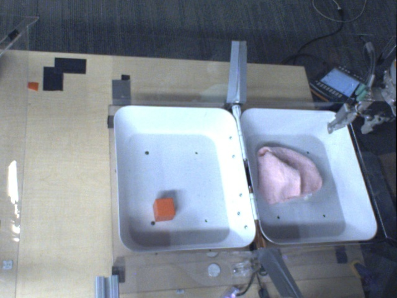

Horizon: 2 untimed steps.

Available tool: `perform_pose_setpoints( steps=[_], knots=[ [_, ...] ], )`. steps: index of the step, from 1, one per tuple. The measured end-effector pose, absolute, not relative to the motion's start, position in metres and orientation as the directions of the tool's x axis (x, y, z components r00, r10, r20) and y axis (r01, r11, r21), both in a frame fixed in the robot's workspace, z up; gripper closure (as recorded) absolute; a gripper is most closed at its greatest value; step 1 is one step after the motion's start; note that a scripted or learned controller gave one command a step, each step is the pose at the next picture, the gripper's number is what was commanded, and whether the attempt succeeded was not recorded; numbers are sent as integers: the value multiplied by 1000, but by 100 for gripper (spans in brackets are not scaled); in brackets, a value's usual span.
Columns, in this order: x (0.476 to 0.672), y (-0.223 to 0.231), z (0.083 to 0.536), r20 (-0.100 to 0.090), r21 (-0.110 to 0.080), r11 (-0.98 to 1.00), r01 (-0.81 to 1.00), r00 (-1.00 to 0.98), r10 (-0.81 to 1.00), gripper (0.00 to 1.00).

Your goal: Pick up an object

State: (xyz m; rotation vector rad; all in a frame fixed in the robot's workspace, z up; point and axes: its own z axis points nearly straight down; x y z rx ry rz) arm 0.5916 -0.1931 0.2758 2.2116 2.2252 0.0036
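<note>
**Gripper at far corner, both items at rest**

Pale wooden bench (62, 185) carries two shallow white plastic bins. Left bin (124, 166): small orange cube (164, 209) on the floor, near-left area. Right bin (353, 191): crumpled pink cloth (287, 174) at centre. Metal two-finger gripper (353, 118) hangs over the right bin's far-right corner, fingers spread, nothing between them.

Two white bins sit side by side: the left bin (124, 179) holds one orange block (164, 209), the right bin (347, 185) one pink cloth (288, 174).
</note>
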Motion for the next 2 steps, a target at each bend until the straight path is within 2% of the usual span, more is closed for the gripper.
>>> perform_pose_setpoints(
  steps=[1,2],
  knots=[
    [613,-180,145,-1,4,79,997,-79,997,0],
    [642,-177,180,-2,8,47,999,-47,999,0]
  ],
)
